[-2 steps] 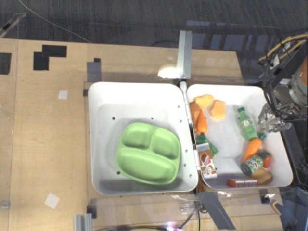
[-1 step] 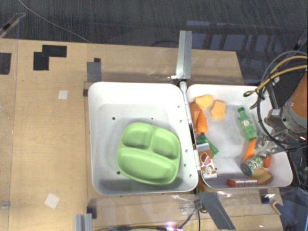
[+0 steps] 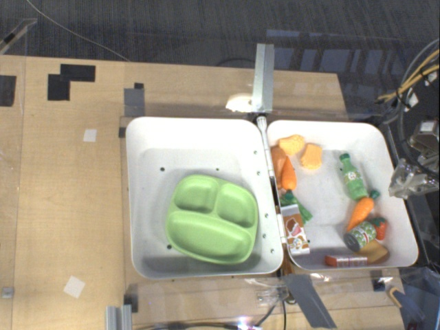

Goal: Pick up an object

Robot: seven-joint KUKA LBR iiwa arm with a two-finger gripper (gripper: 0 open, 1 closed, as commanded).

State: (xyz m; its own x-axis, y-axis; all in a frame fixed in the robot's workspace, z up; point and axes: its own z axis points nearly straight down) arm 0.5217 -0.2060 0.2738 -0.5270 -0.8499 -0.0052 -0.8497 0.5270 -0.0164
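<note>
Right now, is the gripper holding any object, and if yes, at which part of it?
Nothing is held. The gripper sits at the right bin's right rim, apart from the toys, with no object between its fingers.

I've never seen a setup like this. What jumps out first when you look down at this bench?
The big bright green divided plate grabs the eye, lying alone in the left white bin. Next comes the colourful clutter of toy food in the right white bin: a green bottle near the far side, an orange carrot just below it and a can at the near corner. The gripper hangs at that bin's right edge.
</note>
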